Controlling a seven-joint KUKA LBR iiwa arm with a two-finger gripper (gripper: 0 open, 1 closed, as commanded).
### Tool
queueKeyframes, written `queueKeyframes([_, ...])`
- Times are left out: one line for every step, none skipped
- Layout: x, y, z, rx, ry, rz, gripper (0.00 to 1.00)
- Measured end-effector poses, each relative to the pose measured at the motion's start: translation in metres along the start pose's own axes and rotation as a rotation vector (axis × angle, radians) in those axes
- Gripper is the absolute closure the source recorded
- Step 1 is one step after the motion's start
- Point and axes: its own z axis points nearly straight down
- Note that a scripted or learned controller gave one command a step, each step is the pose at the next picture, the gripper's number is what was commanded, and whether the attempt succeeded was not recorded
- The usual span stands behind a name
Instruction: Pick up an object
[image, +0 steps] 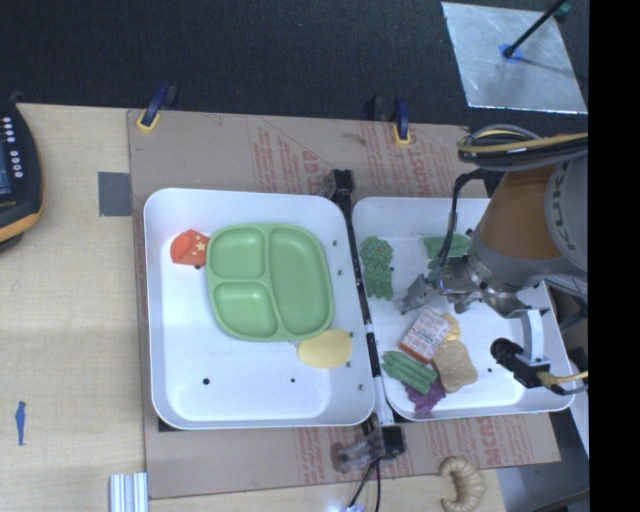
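From up here I can read almost nothing. The brown cardboard sheet (250, 160) under my two bins carries faded red print in slanted stripes, along its top margin and again below the right bin, but the letters are too small and washed out to spell. The small red-and-white packet (428, 333) in the right bin has printing on its face, which is likewise too blurred to make out. The red toy (189, 247) at the left bin's upper left shows a small yellow star mark. The black and orange device (15, 170) at the left edge has rows of buttons, their markings illegible.
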Motion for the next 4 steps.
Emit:
queueKeyframes([-0.01, -0.018, 0.027, 0.0, -0.002, 0.006, 0.0])
queueKeyframes([-0.011, -0.016, 0.014, -0.004, -0.003, 0.004, 1.0])
queueKeyframes([-0.011, -0.017, 0.015, -0.002, -0.003, 0.003, 0.0])
queueKeyframes([-0.109, 0.047, 0.023, -0.011, -0.007, 0.011, 0.0])
